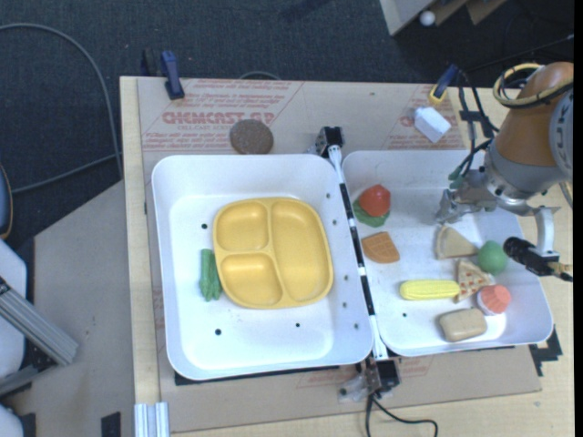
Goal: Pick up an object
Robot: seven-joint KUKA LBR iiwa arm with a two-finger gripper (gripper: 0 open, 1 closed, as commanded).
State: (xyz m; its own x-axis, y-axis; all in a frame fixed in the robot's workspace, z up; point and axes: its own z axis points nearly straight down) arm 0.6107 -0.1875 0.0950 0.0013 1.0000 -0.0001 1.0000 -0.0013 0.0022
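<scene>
Altogether two white bins (173,244), one yellow tray (271,250), one corn cob (430,289), one claw (453,206)

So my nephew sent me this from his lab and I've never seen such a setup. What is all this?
It is one photo from a camera fixed above a bench, looking down at a slant. The grey and orange thing on the right is a robot arm; its end effector hangs over the right bin, just above a pale wedge. Nothing shows between its fingers. That bin holds toy food: a tomato, a corn cob, a pizza slice, a green ball. The left bin holds a yellow divided plate and a green pod.
</scene>
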